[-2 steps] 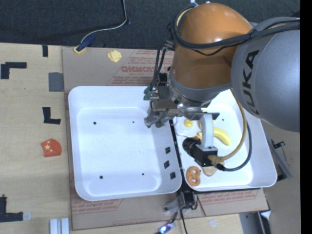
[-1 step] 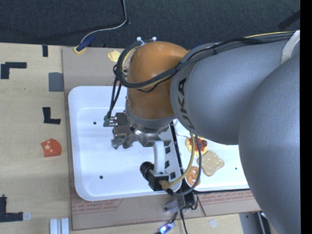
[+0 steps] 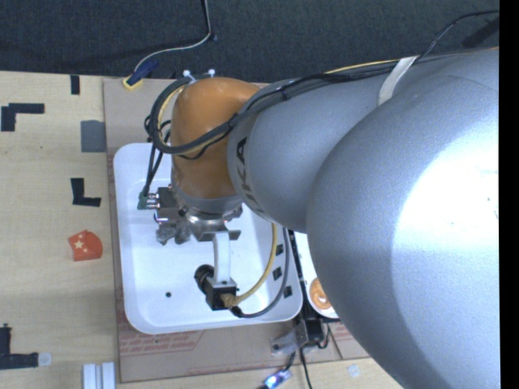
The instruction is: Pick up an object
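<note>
while the pincer (image 3: 197, 227) hangs low over the left bin (image 3: 134, 217), its state beyond our telling, we see an orange object (image 3: 319, 295) in the right bin (image 3: 307, 267), probably light; grip its sides.

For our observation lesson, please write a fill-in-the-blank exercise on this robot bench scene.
1. The pincer hangs above the ___ white bin in this view.
2. The band above the wrist is coloured ___.
3. The small red object lies on the ___, not in the bin.
4. The grey arm reaches in from the view's ___.
Missing words: left; orange; bench; right.
</note>
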Robot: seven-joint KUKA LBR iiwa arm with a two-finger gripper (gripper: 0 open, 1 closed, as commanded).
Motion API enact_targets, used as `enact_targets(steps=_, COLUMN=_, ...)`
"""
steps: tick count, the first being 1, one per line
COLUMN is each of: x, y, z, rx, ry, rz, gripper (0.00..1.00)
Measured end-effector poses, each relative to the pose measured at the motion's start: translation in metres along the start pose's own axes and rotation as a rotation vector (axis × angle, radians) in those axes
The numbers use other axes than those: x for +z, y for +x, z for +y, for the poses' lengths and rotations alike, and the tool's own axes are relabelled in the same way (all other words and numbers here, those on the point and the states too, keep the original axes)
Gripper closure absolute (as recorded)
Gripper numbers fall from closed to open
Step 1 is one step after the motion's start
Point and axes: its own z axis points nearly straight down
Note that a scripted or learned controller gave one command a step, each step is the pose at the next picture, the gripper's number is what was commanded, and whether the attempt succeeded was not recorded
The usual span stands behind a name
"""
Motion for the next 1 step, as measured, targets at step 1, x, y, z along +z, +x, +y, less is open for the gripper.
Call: enact_targets(steps=1, x=-0.1052, y=-0.0096, z=0.0733, rx=0.002, ry=-0.016, rz=0.004, gripper=1.0)
